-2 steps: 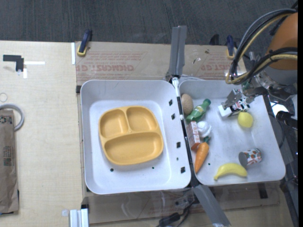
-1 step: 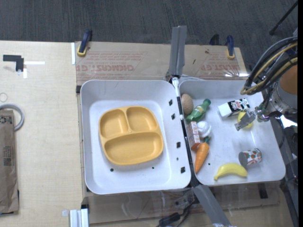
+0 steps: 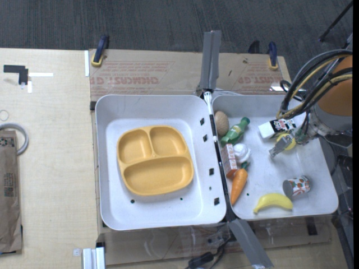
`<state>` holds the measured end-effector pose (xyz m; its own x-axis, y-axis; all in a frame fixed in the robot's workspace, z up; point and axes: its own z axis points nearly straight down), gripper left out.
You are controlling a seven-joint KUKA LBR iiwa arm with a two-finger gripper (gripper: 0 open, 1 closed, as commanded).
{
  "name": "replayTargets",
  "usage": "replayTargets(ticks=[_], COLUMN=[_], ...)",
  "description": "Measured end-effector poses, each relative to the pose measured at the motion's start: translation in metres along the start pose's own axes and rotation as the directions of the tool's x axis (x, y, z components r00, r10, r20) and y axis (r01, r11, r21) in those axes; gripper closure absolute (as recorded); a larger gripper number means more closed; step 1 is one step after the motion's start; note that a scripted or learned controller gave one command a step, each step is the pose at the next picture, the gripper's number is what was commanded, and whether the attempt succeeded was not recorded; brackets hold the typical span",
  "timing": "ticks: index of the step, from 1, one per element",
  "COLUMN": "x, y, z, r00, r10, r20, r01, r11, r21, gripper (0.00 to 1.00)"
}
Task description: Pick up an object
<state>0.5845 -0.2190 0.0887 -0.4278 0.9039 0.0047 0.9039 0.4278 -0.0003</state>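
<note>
- Since there is a single camera view, set above the desk (image 3: 50,150) and looking down at a slant, we read everything from it.
- We see two white bins side by side: the left bin (image 3: 106,167) carries a yellow divided plate (image 3: 155,160), and the right bin (image 3: 320,167) carries the loose things.
- In the right bin we count a banana (image 3: 273,203) near the front, a small printed can (image 3: 297,186) just beside it, a carrot (image 3: 238,184) by the divider, a flat red packet (image 3: 229,157), a small white piece (image 3: 241,150), a green bottle (image 3: 235,130) and a brown egg-shaped thing (image 3: 221,122) toward the back.
- The arm reaches in from the right, and its pincer (image 3: 282,144) hangs over the middle of the right bin, with a white tag (image 3: 273,127) and something yellow at its tip; we cannot tell whether it is wide, narrow, or holding anything.
- We judge the banana the likeliest target: it lies apart from the clutter, well clear of the walls.
- It looks like a light, stiff plastic toy, smooth and apt to slip or roll on its curve.
- We would take hold across its thick middle, pincer set square to its length.
- The can is rounder and could roll off.
</note>
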Motion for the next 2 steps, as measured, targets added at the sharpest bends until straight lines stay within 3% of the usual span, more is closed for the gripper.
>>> replayTargets(ticks=[1,2], x=[-0.003,0.008], y=[-0.002,0.045], z=[-0.008,-0.129], r00=[1.000,0.996], r10=[0.005,-0.091], r20=[0.003,0.005], r01=[-0.005,0.091], r11=[1.000,0.996], r21=[0.002,0.001], gripper=[1.00,1.00])
